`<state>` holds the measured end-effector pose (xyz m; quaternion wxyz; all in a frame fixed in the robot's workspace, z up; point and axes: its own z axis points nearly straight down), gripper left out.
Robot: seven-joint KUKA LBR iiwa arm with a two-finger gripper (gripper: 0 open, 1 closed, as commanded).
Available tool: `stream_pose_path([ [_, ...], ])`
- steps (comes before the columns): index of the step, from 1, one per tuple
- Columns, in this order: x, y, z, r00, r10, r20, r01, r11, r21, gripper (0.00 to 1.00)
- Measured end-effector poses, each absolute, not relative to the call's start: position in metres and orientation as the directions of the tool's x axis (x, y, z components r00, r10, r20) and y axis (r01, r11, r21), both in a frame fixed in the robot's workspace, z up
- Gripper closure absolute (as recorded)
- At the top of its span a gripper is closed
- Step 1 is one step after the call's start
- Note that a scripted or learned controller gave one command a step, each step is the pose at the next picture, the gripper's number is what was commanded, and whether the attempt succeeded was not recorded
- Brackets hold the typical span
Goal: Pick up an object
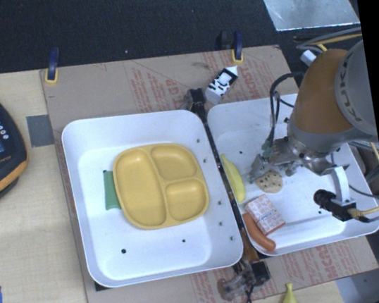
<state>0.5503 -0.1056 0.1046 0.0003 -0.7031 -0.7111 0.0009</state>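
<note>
While the grey arm [324, 101] reaches over the right bin [298, 230], the left bin [104, 267] on the surface [29, 265] holds a yellow divided plate [160, 184] over a green piece [110, 190]. Whether the claw [262, 166] is clenched cannot be told; it hangs just above a cookie [271, 183], near a banana [234, 179], packet [264, 214] and sausage [258, 235].

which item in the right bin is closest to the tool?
The round cookie, lying right below the tool. The banana sits left by the bin wall; the pink packet and hot dog lie lower down.
</note>
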Motion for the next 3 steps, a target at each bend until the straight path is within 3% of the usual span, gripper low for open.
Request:
stream_pose_path([
  [1, 0.550, -0.107, 0.115, -0.016, 1.000, -0.003, 1.000, 0.016, -0.003, 1.00],
  [2, 0.550, -0.107, 0.115, -0.016, 1.000, -0.004, 1.000, 0.015, -0.003, 0.00],
  [3, 0.551, -0.108, 0.125, -0.018, 1.000, -0.007, 1.000, 0.018, -0.001, 1.00],
])
